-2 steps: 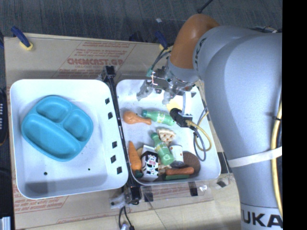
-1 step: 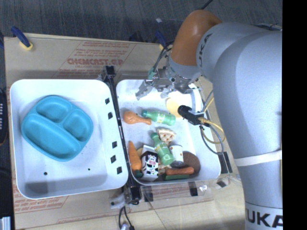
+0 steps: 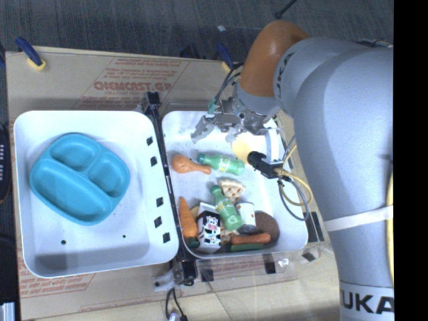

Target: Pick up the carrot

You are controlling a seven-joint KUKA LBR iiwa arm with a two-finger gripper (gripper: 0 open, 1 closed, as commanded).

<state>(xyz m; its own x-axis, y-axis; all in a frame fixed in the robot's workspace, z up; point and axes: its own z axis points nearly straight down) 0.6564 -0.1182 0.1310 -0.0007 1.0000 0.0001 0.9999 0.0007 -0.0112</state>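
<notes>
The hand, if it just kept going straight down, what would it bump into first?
Probably the bare white floor of the right bin. The hand hangs over the bin's top end, with the green bottle and chicken leg just beyond. Depth is hard to judge.

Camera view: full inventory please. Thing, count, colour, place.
bins: 2, white, side by side on the bench
divided tray: 1, blue, left bin
carrot: 1, orange, right bin, along its left wall
chicken drumstick: 1, tan-orange, right bin, upper left
green bottle: 1, green, right bin, right of the drumstick
second bottle: 1, green, right bin, in the pile
milk carton: 1, white with black patches, right bin, beside the carrot
yellow item: 1, pale yellow, right bin, under the tool
clamps: 2, blue, back edge of the bench
arm: 1, grey with orange band, from the right
tool: 1, metal, above the right bin's back part
</notes>
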